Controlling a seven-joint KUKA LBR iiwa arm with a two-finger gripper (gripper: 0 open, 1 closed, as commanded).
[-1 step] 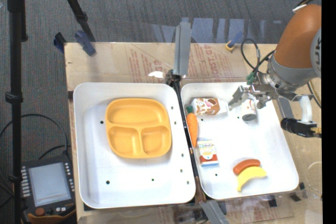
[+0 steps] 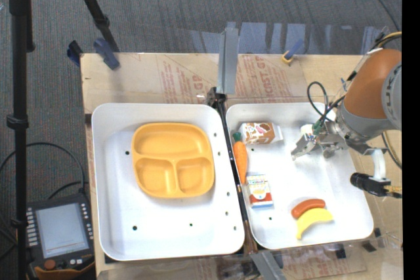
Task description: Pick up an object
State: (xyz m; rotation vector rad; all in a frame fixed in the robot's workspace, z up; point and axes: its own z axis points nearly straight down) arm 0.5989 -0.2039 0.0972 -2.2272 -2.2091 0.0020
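Low in the frame's right, a banana and sausage lay in the right bin, well below the gripper, whose fingers were spread, holding nothing.

On the desk, the left bin holds a yellow divided plate. The right bin holds a carrot along its left wall, a brown packet, a small carton, a sausage and a banana. The claw hangs above the right bin's far half.
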